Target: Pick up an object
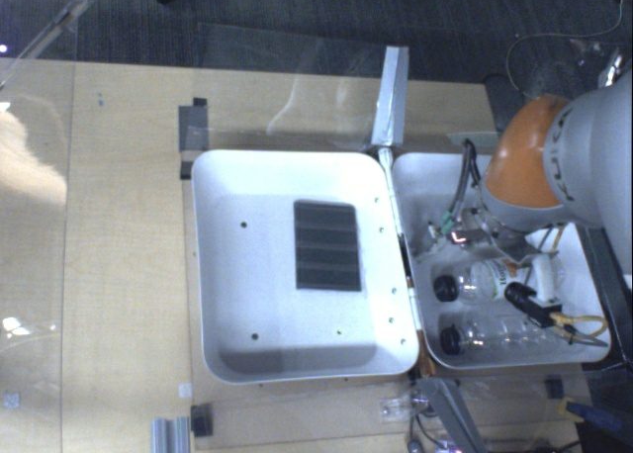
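**Over the right bin: gripper (457,235) hanging just above a clear bottle**

Over the left half of the right bin (423,176), the gripper is hanging low under the grey arm (569,159), whose bulk is covering much of the far right corner. Whether the gripper is apart or together I cannot tell, since the wrist and its wiring are hiding the tips from above.

Just toward the near edge from the gripper, a clear bottle (475,285) is lying on its side, its black cap pointing at the wall shared with the left bin (237,194). Nothing is showing it as gripped. Its long axis is running roughly left to right across the bin, so a grasp is probably calling for the jaws to close across that line, from far edge to near edge. A second clear bottle (492,338) is lying parallel to it along the near edge, cap also toward the shared wall, farther from the gripper.

Well apart, in the middle of the left bin, a dark ridged block (327,245) is lying flat. Both bins are sitting on the pale bench (119,243).
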Controlling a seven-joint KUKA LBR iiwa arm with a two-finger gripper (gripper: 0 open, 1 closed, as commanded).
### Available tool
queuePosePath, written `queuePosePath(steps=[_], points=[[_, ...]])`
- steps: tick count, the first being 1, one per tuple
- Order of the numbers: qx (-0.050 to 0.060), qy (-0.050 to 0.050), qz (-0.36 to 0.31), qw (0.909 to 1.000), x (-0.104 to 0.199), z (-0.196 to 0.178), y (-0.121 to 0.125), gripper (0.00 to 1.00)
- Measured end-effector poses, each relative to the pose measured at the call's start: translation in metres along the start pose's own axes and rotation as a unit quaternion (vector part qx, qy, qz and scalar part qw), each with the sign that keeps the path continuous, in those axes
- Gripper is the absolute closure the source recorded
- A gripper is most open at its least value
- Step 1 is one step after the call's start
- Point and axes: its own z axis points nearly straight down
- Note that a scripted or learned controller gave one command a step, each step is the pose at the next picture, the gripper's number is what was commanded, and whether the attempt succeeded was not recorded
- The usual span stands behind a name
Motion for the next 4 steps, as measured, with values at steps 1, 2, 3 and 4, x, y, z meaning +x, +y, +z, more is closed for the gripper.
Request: queuePosePath(steps=[1, 2, 3, 4], points=[[-0.004, -0.002, 0.015, 0.9999, 0.001, -0.002, -0.078, 0.00], [0.000, -0.001, -0.018, 0.9998, -0.035, -0.037, -0.082, 0.00], [-0.004, -0.003, -0.036, 0.9994, 0.007, -0.002, -0.077, 0.00], [-0.010, -0.004, -0.037, 0.9993, 0.007, -0.015, -0.072, 1.00]])
